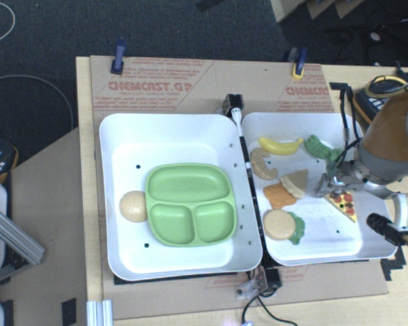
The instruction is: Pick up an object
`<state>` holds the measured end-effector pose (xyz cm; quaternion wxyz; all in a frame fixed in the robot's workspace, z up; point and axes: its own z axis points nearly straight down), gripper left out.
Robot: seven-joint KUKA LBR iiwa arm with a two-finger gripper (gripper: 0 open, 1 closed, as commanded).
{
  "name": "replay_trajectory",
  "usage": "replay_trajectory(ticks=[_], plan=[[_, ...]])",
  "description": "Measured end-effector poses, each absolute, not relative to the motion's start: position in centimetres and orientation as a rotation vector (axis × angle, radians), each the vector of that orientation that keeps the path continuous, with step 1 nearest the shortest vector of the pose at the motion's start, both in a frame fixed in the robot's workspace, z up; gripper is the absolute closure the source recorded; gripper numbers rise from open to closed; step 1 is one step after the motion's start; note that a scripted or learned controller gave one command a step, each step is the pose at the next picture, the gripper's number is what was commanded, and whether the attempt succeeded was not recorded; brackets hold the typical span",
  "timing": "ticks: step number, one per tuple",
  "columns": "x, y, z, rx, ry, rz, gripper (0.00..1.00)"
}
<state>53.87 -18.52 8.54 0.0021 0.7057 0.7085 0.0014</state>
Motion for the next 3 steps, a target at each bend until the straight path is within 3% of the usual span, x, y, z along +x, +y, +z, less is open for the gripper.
replay_trajectory(ticks=[1,3], plan=[[48.1,-12.7,8.5,2.221,2.227,0.000,1.00],[48.1,-13.1,9.6,2.218,2.218,0.004,1.00]])
